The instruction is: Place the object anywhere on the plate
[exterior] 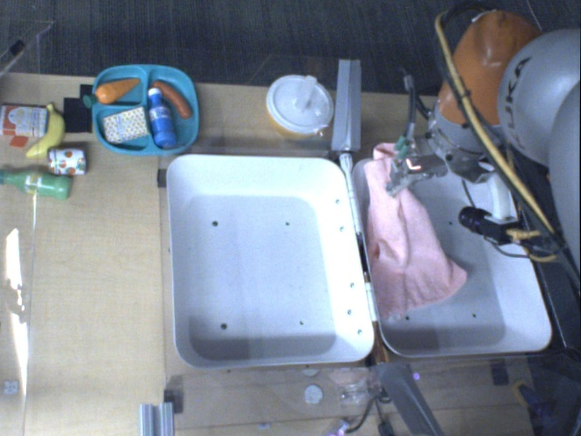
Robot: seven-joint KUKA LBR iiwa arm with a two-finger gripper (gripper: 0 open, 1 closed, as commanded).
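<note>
A pink cloth [408,248] lies crumpled along the left side of the right bin [495,321], its top end bunched up near the bin's back-left corner. My gripper [402,173] sits right over that top end and touches the fabric. The blue divided plate [186,94] stands on the bench at the back left, beyond the left bin, and holds toy food: a carrot, a sausage, a blue bottle and a cracker.
The left bin [263,257] lies between the cloth and the plate. A round white-lidded cup [300,105] stands behind it. A banana, a can and a green bottle [36,183] lie at the far left. Cables [508,230] hang beside the arm.
</note>
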